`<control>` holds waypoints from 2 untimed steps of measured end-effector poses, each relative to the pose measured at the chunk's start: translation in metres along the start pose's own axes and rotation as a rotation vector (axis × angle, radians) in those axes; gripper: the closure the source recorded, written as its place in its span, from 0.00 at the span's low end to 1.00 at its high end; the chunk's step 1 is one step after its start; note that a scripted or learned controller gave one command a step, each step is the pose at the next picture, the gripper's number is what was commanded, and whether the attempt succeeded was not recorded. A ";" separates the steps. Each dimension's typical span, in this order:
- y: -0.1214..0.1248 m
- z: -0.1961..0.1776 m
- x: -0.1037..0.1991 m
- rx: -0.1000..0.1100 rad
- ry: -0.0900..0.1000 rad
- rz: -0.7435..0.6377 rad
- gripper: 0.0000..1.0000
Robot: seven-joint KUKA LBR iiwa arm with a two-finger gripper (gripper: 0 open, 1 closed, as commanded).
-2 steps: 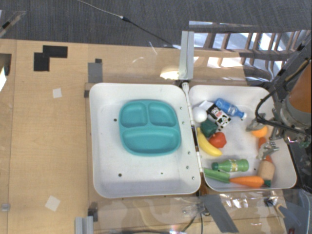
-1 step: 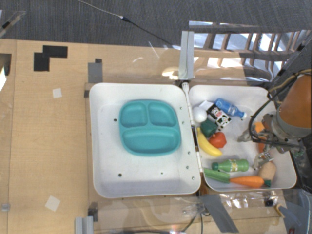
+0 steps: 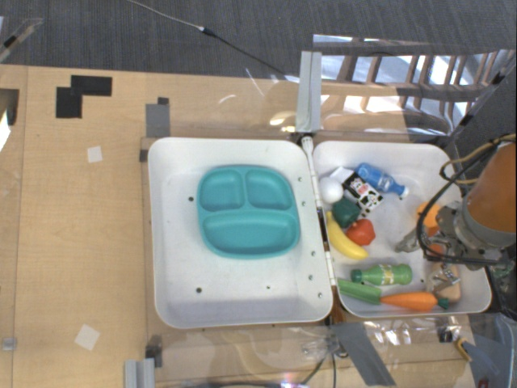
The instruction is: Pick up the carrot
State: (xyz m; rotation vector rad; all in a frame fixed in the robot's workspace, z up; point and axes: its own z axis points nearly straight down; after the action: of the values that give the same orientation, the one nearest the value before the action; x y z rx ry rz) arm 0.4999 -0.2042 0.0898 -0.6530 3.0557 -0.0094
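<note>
Your carrot (image 3: 410, 301) lies flat on the floor of the right bin (image 3: 420, 153), close against the bin's near wall and toward its near right corner. Nothing has hold of it, so the pick itself is all still ahead of you: get the tool over it, come down, close, and lift.

Its long axis runs roughly along that near wall, almost parallel to the bin's front edge. The orange body seems to taper toward the divider between the two bins, and the dark green top sits at the end nearer the arm, though at this size you should treat that reading as likely rather than certain.

Just behind it, a green bottle (image 3: 384, 276) lies on nearly the same line, and a green vegetable (image 3: 359, 291) rests near the carrot's tapered end. Expect tight quarters on the far side and the bin wall on the near side, so a grasp across the carrot's short width looks like the cleaner choice.

The gripper (image 3: 441, 253) sits low over the right side of that bin, near the carrot's leafy end but behind it, not yet above it. You cannot tell from here how far the jaws are spread; cables and the wrist hide them.

Farther back are a banana (image 3: 344, 242), a red tomato (image 3: 363, 232) and a blue bottle (image 3: 380, 179). The left bin (image 3: 174, 297) holds a teal divided plate (image 3: 249, 212).
</note>
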 end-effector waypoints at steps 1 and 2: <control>-0.020 0.002 -0.044 -0.002 0.005 0.123 0.00; 0.000 0.000 0.003 -0.004 0.008 0.034 0.00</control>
State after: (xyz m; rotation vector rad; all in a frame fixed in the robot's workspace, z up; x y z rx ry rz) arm 0.4970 -0.2061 0.0902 -0.6023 3.0752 -0.0056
